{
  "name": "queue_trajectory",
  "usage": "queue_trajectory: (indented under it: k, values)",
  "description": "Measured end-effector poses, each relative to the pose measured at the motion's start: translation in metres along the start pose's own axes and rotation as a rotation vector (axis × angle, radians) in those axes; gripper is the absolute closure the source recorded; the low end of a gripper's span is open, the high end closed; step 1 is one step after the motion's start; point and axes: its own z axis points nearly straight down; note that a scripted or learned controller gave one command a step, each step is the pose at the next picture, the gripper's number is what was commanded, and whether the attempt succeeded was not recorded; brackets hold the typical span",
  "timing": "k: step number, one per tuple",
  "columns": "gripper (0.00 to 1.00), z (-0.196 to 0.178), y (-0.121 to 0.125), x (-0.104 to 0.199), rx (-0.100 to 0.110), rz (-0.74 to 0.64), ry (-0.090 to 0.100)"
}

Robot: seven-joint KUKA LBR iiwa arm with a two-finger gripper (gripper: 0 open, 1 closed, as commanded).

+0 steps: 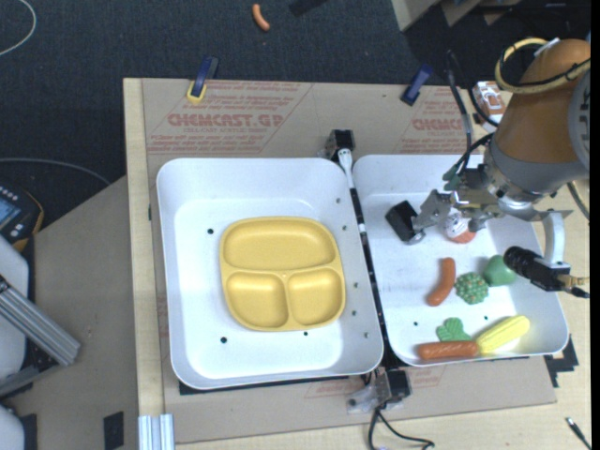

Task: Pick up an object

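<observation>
My gripper hangs over the upper middle of the right bin, with the grey and orange arm coming in from the right. A small red piece shows directly beneath it, partly hidden; I cannot tell whether it is gripped. Below lie an orange sausage, a green broccoli and another green piece. Near the front edge are a green leafy piece, a yellow corn cob and a second orange sausage.
The left bin holds a yellow divided plate in its middle. Blue clamps fix the cardboard base at the back. A small orange item lies on the dark floor beyond the bench.
</observation>
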Motion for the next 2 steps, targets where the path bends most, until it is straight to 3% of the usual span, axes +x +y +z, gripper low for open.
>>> queue_trajectory:
  k: [1, 2]
  values:
    - [0.0, -0.007, 0.003, 0.0, -0.014, -0.002, -0.002]
    - [0.0, 0.038, 0.002, 0.007, -0.008, -0.002, 0.0]
